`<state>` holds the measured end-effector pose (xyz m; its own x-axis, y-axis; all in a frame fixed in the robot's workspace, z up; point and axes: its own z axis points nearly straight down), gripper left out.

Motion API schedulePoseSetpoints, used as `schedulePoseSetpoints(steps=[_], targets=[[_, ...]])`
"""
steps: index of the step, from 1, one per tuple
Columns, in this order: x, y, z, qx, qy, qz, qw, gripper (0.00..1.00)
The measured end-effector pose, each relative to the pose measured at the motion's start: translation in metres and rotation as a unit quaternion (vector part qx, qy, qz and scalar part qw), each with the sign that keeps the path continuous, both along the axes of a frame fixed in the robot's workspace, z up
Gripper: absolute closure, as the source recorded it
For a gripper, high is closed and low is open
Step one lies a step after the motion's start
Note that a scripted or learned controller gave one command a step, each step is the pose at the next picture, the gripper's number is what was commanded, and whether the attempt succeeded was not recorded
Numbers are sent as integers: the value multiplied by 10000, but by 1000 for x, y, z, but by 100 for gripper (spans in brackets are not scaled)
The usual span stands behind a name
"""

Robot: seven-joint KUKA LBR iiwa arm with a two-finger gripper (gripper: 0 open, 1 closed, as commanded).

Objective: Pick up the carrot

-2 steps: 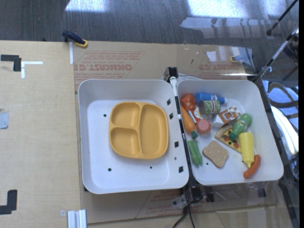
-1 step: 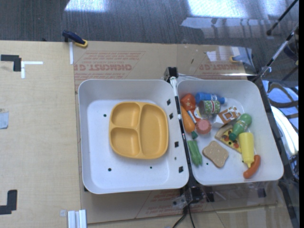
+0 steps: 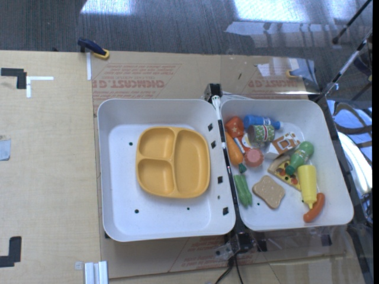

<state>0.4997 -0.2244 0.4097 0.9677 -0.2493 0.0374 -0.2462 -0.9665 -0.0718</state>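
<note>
The carrot [image 3: 235,150] is seen in the right bin [image 3: 334,158], lying lengthwise against the wall shared with the left bin [image 3: 112,158]. Whether the jaws are open or closed cannot be told. Since the arm is brought in from the right, the carrot is judged to lie at the far side of its bin from the jaws, beyond the yellow bottle [image 3: 307,182] and the bread slice [image 3: 269,191].

For a clean grasp, the jaws should be opened and turned so that the carrot is spanned across its narrow width, then lowered at its middle. Little room is left: a red round toy [image 3: 234,125] touches one end, a green pod [image 3: 242,189] lies just past the other, and a small pink can [image 3: 254,157] sits just beside it on the jaws' near side. The wall-side finger must be slipped in carefully.
</note>
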Motion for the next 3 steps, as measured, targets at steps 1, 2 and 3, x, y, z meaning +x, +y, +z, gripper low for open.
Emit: schedulePoseSetpoints(steps=[1, 2, 3], targets=[[5, 0, 8, 113, -92, -29, 9999, 100], [5, -1, 8, 116, -95, -36, 9999, 0], [9, -1, 16, 224, -176, -64, 9996, 100]])
